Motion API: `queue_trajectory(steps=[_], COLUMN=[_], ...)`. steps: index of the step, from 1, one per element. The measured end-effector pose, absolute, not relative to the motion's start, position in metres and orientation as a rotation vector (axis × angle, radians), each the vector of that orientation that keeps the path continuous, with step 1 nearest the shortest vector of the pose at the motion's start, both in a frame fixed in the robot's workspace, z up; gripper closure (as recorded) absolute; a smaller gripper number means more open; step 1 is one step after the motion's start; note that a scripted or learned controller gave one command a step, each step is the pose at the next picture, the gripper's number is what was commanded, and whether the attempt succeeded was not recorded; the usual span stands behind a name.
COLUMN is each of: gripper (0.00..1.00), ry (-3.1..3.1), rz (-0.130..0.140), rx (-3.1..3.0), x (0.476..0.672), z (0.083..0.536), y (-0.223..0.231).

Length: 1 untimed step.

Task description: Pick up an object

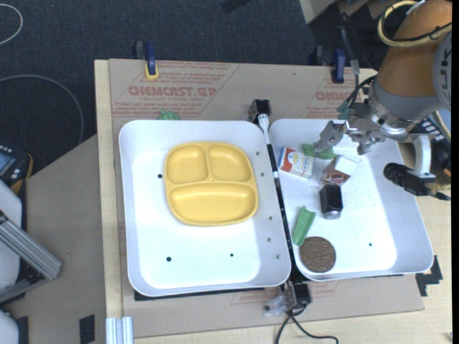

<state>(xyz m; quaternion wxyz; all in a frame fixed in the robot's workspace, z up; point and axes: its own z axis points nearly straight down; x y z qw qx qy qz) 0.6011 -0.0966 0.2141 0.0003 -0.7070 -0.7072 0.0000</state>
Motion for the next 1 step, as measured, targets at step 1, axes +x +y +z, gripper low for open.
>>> queue_trajectory(steps=[1], gripper=[0.00], ry=[-2.230], rz=[0.000], rx=[-2.199], x=[0.5785], z=[0.1827], y=[0.0391])
